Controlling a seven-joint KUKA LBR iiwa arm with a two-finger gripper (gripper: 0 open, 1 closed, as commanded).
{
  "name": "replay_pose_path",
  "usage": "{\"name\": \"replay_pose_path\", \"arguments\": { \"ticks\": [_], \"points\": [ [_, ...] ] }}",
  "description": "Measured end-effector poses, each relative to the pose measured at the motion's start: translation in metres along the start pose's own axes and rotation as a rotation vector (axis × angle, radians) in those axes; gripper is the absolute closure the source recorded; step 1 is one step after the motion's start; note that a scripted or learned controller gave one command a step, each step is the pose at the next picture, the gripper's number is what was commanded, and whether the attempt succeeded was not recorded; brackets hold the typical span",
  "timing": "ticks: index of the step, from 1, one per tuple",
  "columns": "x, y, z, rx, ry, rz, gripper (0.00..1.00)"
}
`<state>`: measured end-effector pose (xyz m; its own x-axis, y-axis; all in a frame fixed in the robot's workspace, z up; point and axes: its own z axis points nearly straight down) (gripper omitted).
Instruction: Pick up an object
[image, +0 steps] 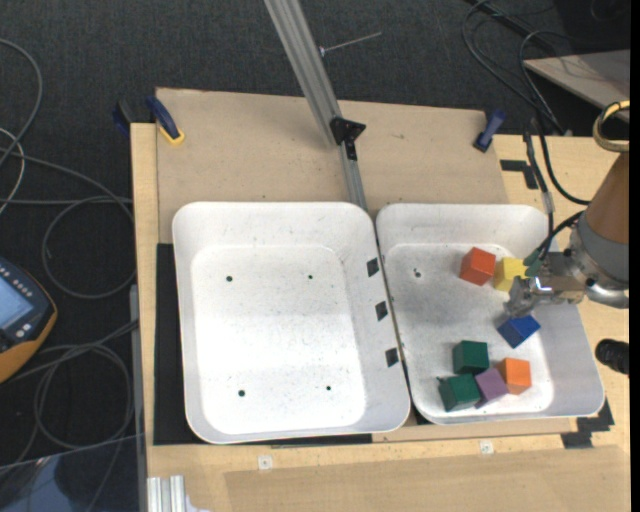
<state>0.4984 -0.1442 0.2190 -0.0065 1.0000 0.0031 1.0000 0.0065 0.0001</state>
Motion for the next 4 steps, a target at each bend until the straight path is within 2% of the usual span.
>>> {"name": "replay_pose_path", "arguments": {
  "ticks": [1, 3, 4],
  "points": [
    [0.051, 0.004, -0.013, -0.003, -0.001, -0.001, 1.00],
    [0.160, 0.024, -0.002, 0.000, -0.001, -0.001, 1.00],
    [0.214, 0.026, -0.017, -0.001, 0.000, -0.001, 1.00]
  ]
}}
